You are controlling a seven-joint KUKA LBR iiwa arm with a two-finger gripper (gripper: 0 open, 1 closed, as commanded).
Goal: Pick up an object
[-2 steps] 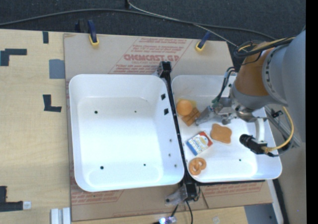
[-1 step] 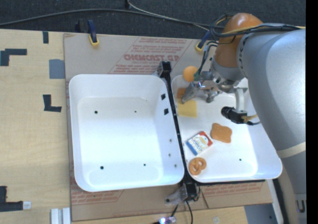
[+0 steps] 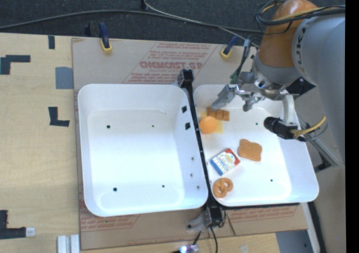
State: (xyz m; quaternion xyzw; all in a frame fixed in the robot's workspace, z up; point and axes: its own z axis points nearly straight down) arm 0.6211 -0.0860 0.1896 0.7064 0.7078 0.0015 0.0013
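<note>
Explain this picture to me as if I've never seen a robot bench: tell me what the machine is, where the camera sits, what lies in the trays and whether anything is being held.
The camera is fixed above the bench and looks down at a slant. The grey arm with the orange band is a robot arm reaching in from the right. Its two-finger gripper hangs over the far part of the right bin, and nothing can be seen between its fingers. Two shallow white bins stand side by side; the left bin sits beside the right one. In the right bin lie an orange ball, a small brown block touching it, a toast-shaped piece, a small white packet and a pretzel-like ring.
</note>
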